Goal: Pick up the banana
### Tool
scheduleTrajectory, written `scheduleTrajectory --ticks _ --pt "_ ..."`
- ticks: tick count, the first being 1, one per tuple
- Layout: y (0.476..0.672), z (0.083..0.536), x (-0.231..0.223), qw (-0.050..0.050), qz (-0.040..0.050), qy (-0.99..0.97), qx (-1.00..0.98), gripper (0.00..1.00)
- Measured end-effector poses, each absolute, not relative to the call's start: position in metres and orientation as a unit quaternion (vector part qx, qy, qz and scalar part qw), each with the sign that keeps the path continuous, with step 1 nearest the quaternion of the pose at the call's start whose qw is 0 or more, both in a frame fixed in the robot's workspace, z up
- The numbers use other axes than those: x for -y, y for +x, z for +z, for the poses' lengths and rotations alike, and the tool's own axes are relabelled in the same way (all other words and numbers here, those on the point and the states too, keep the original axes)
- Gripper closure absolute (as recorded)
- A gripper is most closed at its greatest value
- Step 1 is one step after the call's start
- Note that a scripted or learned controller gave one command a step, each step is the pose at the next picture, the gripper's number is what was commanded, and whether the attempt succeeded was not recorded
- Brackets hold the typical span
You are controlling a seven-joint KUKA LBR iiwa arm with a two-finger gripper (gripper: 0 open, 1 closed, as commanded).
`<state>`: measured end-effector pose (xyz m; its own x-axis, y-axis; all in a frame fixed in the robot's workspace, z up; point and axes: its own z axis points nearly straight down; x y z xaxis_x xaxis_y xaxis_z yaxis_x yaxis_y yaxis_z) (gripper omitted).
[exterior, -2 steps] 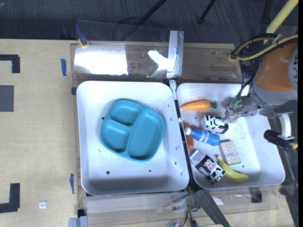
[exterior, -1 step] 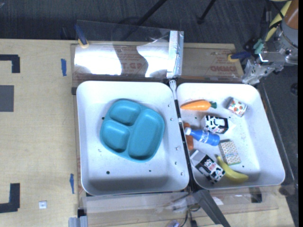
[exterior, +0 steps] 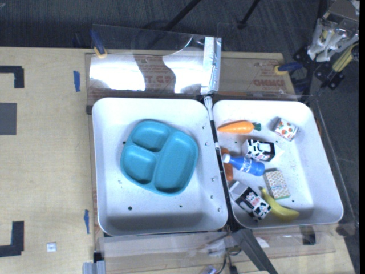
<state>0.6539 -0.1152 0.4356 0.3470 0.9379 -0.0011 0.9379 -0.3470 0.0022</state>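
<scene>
The yellow banana (exterior: 280, 208) lies near the front edge of the right bin (exterior: 326, 170), curving to the right. A black-and-white patterned block (exterior: 253, 202) touches its left end, and a small checked box (exterior: 276, 183) sits just behind it. My gripper (exterior: 329, 37) hangs at the top right of the camera view, beyond the back right corner of the right bin and far from the banana. Cables and fittings clutter its tip.
The right bin also holds an orange carrot (exterior: 235, 127), a cow-patterned piece (exterior: 260, 149), a blue bottle (exterior: 246, 165) and a spotted cube (exterior: 285, 129). A blue compartment tray (exterior: 159, 156) lies in the left bin (exterior: 108, 153). A shiny panel (exterior: 154, 67) stands behind.
</scene>
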Motion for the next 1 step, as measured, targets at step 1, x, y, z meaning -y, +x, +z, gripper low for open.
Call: scheduleTrajectory --ticks 1 --pt "0.6551 0.4461 0.1119 0.003 0.0005 0.819 -0.574 1.0"
